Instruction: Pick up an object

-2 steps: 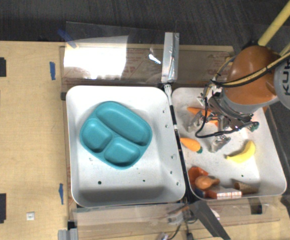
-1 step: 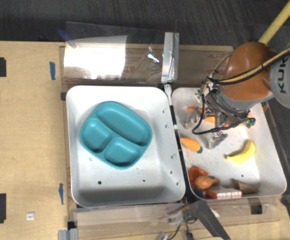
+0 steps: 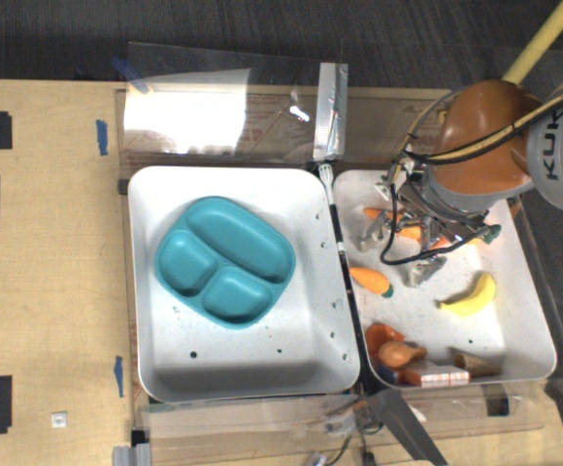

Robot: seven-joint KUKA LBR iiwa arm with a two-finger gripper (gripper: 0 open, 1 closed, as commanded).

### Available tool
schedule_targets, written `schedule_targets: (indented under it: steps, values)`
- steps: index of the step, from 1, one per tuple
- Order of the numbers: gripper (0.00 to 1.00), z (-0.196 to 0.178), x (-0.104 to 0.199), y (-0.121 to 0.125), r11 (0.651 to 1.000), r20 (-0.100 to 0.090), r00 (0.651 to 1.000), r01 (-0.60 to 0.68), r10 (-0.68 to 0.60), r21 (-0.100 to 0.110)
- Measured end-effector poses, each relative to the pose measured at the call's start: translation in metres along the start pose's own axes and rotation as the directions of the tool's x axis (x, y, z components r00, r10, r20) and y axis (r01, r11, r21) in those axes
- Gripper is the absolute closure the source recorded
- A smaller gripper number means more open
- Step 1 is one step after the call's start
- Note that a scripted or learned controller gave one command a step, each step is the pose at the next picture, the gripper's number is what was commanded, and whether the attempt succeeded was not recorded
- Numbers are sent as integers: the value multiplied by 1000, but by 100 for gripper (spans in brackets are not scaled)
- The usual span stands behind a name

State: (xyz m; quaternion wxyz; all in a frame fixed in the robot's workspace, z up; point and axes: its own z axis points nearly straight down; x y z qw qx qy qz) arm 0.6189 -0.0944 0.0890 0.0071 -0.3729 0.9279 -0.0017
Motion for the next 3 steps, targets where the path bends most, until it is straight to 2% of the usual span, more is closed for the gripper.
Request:
schedule_targets:
  steps: [1, 2, 3]
  values:
    - [100, -15, -4, -2, 1000, 12, 1000, -3, 3, 9]
    - [100, -100, -78, 64, 976, 1, 976, -217, 217, -2]
    - [100, -98, 8, 23, 997, -7, 997, 78, -78, -6]
